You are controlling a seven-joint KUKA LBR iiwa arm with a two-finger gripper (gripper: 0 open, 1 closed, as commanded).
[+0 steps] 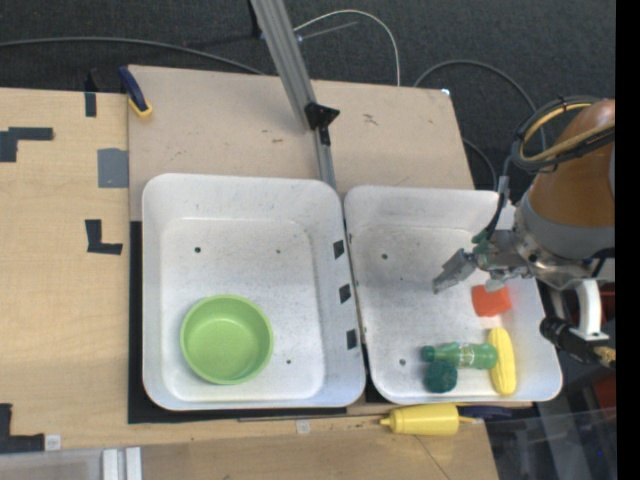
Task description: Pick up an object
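Observation:
In the right bin lie an orange-red block, a yellow banana-shaped piece, a green bottle on its side and a small dark green object. My gripper hovers over the right part of this bin, just above and left of the orange-red block. It is open, with one grey finger reaching left and down. Nothing sits between the fingers. A lime green bowl rests in the left bin, near its front left corner.
A yellow mustard bottle lies on the bench just outside the right bin's front rim. A slanted metal pole rises behind the bins. A blue and yellow clamp sits at the back left. The divider between the bins carries small black clips.

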